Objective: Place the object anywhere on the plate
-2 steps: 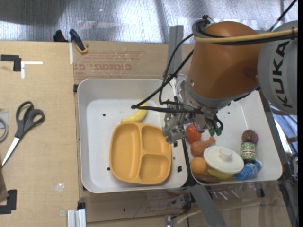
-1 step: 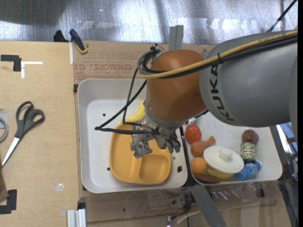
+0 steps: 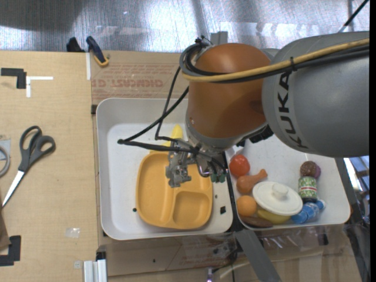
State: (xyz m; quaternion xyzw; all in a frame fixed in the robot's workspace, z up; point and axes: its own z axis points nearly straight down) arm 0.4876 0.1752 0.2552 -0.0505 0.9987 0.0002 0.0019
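A yellow divided plate (image 3: 176, 207) lies in the left bin (image 3: 117, 175), toward its right side. My gripper (image 3: 178, 173) hangs over the plate's upper middle part, under the big orange wrist band. I cannot make out anything held in it. A small yellow object (image 3: 176, 134) pokes out just behind the plate's far rim, partly hidden by the arm.
The right bin (image 3: 335, 216) holds a red tomato (image 3: 239, 165), a drumstick (image 3: 251, 181), an orange (image 3: 247, 205), a white lidded pot (image 3: 276, 198), a small bottle (image 3: 308, 187) and a blue item (image 3: 305, 214). Scissors (image 3: 29, 151) lie on the bench at the left.
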